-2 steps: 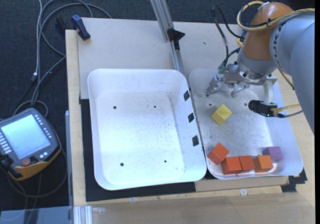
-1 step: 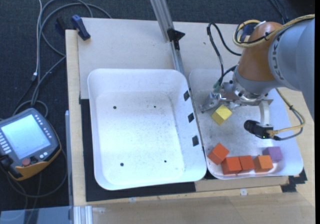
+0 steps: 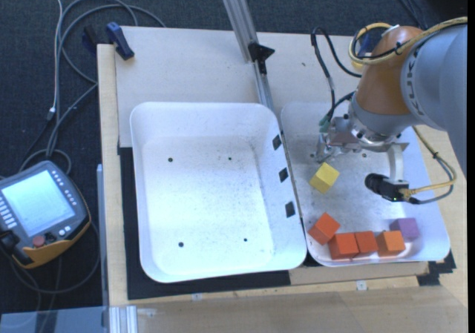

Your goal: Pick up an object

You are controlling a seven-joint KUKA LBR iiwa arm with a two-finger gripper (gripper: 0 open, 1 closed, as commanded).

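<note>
over the right bin [image 3: 438, 209] the grey arm [image 3: 438, 72] reaches in from the right, its orange band [image 3: 382, 83] above the wrist, and the gripper [image 3: 324, 152] hangs low just above a yellow block [image 3: 324, 177] that sits tilted on the bin floor. whether the gripper is wide or narrow i cannot tell from this angle, and nothing can be made out in its grasp. along the near edge of the same bin lie a loose orange block [image 3: 323, 228], then a row of orange blocks [image 3: 364, 244] touching one another, with a purple block [image 3: 405, 228] just beside their right end. left bin [image 3: 148, 131] stands beside it. a handheld control pad [image 3: 38, 209] rests on the floor at far left
</note>
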